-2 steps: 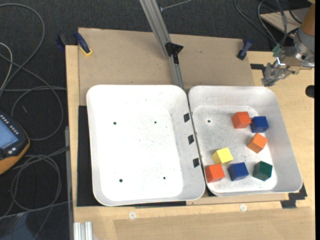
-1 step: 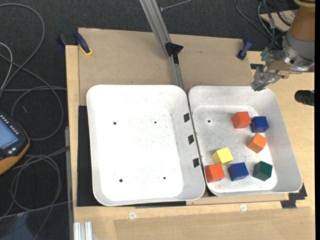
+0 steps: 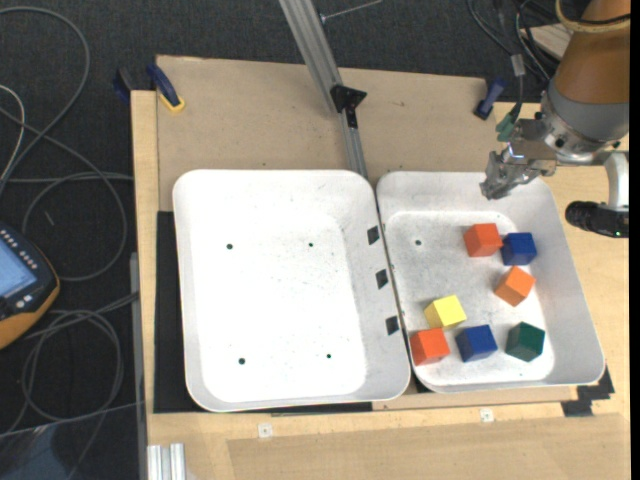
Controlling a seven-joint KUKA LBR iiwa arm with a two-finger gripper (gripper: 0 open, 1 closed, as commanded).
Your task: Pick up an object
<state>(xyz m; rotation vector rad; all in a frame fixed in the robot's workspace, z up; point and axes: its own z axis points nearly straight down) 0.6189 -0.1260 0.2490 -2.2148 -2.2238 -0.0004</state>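
right bin (image 3: 570, 313), 7 blocks (image 3: 482, 239)

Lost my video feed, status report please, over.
Claw above right bin's far edge, nothing seen in it. Seven blocks there, nearest the orange-red block. Path clear.

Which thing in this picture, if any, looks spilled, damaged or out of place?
Nothing stands out. All seven blocks, such as the yellow block and green block, sit inside the right bin; the gripper hovers above its far edge.
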